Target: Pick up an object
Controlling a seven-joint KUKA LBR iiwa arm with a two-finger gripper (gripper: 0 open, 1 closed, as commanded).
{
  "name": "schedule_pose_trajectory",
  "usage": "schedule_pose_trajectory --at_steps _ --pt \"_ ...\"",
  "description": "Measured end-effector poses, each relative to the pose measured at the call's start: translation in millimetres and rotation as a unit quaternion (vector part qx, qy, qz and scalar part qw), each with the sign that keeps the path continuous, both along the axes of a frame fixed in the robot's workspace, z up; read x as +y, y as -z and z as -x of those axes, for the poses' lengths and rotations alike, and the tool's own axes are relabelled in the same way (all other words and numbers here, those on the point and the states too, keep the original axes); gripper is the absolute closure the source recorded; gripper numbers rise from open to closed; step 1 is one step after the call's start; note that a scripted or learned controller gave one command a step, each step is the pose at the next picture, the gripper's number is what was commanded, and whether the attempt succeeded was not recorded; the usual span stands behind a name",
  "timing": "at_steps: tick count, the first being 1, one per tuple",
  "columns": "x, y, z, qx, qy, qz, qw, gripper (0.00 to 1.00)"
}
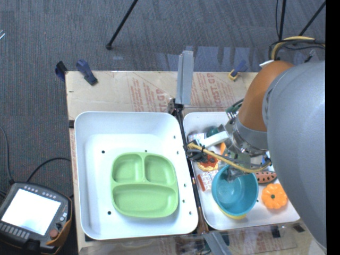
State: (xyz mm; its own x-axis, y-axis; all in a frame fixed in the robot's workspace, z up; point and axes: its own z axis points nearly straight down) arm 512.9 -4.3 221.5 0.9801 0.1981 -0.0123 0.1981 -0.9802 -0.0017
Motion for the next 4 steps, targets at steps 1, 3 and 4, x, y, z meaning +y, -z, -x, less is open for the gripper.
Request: schedule_pose_trajectory --at_steps 1,3,4 --pt "-48 34 36 -0.006 0.001 -0.0005 1.0000 1.00" --pt "2 36 2 -0.002 -0.096 -0.0026 0.9954 1.00" --pt "1 34 36 -0.007 0.000 -0.0009 1.0000 1.00"
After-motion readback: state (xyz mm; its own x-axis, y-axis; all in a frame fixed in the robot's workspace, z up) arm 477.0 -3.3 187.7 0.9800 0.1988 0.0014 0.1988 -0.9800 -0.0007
